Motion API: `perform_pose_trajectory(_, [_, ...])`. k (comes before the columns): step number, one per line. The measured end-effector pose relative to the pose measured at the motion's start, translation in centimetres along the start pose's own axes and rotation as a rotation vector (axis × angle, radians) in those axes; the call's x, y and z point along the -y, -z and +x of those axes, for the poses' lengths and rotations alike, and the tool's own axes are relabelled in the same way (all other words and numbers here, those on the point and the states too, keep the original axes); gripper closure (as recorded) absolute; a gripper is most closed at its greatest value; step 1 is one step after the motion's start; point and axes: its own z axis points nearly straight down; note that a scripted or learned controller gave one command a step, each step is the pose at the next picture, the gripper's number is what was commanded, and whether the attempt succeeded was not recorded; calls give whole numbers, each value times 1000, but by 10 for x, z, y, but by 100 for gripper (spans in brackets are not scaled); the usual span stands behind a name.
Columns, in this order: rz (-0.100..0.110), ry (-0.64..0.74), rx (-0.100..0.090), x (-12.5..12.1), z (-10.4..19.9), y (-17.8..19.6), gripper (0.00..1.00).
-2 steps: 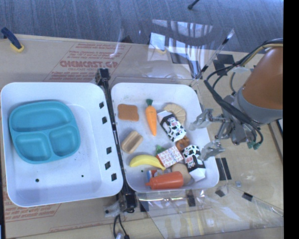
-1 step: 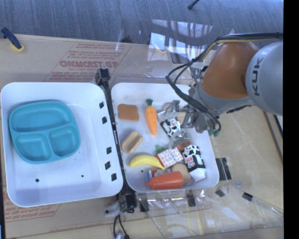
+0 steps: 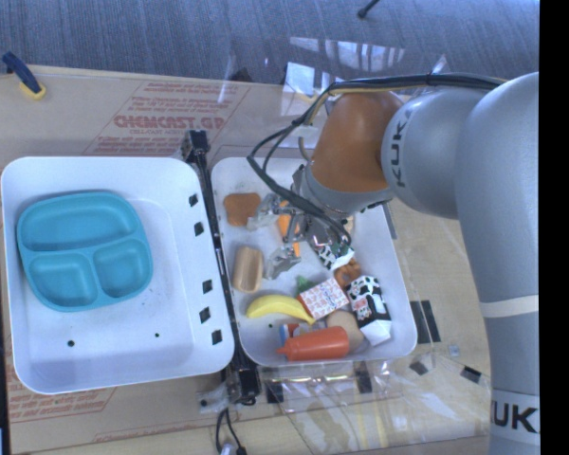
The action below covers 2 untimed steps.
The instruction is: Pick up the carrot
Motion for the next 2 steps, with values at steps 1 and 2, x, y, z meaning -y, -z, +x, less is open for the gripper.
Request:
perform_pose_trajectory(1, [5, 7, 8, 1, -3, 14, 100])
perform_pose_trajectory(2, [7, 356, 14, -69, 8, 107, 100])
